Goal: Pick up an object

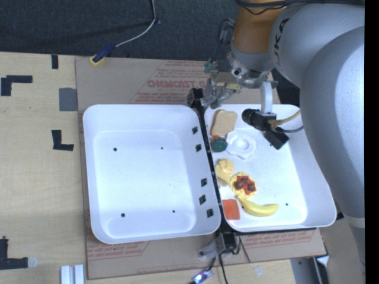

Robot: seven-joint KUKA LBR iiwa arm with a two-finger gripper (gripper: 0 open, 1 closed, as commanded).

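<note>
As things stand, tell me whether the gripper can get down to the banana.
Probably yes. The banana lies uncovered at the near edge of the right bin, with only the pizza slice touching its upper side. The gripper hovers over the bin's far corner.

A cardboard sheet [172,81] with red print lies on the wooden table [35,176], under both bins. The left bin [142,176] touches the right bin [296,182] along a row of black clips [204,182]. A cable [139,34] with a blue-and-yellow end [102,54] lies beyond the sheet's far-left corner.
</note>
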